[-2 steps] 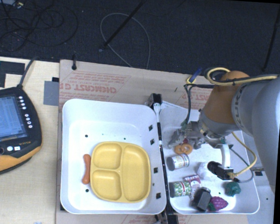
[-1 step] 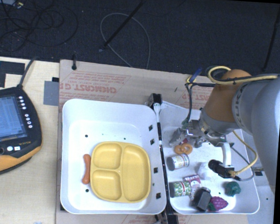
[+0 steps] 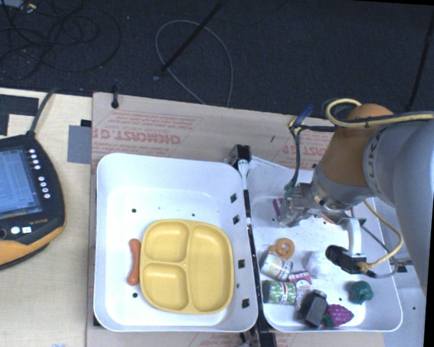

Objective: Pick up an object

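your gripper (image 3: 295,209) hangs low in the right bin (image 3: 393,314); you cannot tell how it is set. the nearest pick, an orange ring (image 3: 282,249), lies just below it. centre over the ring before descending.

upside-down red "CHEMCRZT" print, cardboard sheet (image 3: 168,128)

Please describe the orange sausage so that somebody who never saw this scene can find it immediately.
Look in the left bin, where a yellow tray lies. The sausage lies on the bin floor just beside the tray's left edge. It is the one small, thin, orange thing there; the tray is wide, yellow and divided into compartments.
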